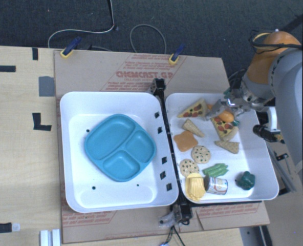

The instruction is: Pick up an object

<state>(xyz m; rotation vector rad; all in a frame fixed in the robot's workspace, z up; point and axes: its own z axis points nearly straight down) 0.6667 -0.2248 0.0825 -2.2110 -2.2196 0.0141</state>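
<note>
Two shallow white bins sit side by side on a cardboard sheet (pixel 141 73) laid over a pale wooden worktop (pixel 18 137), seen from above at a slant.

The left bin (pixel 69 104) holds a blue divided plate (pixel 121 146) with three compartments, lying flat near the middle.

The right bin (pixel 261 163) holds a scatter of toy food. At the back left lies a pizza slice (pixel 194 109). Just in front of it is a tan wedge (pixel 193 127), and in front of that an orange square (pixel 185 141). Two chocolate-chip cookies follow: one (pixel 200 154) near the middle, another (pixel 188 166) just to its front left. At the front edge a yellow item (pixel 194 186) touches a small tin can (pixel 216 185) lying on its side, with a green pod-like piece (pixel 215 169) just behind the can. A dark green lump (pixel 245 180) sits apart in the front right corner. Toward the back right lies a second pizza slice (pixel 225 125) with an orange topping, and a tan wedge (pixel 228 146) just in front of it.

The grey arm (pixel 287 86) with its orange band reaches in from the right. Its hand (pixel 227 104) hangs at the back of the right bin, between the two pizza slices and just above the second. Whether the hand is spread or pressed together cannot be told, and nothing is seen held in it.
</note>
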